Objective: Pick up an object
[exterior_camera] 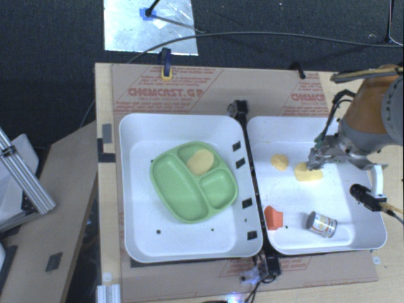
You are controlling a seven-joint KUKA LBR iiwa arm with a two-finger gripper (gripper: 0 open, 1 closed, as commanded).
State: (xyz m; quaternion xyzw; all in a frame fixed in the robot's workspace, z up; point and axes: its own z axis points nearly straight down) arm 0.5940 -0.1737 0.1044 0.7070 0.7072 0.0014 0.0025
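Pale yellow block (308, 174) lay in the right bin (297, 130), claw (314, 161) touching its upper left edge, finger spread impossible to tell.

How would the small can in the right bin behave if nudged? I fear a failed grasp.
The small can lies on its side on the right bin, so it would probably roll if pushed across its length. Its metal-looking surface may be slippery between fingers. It seems rigid, unlikely to deform.
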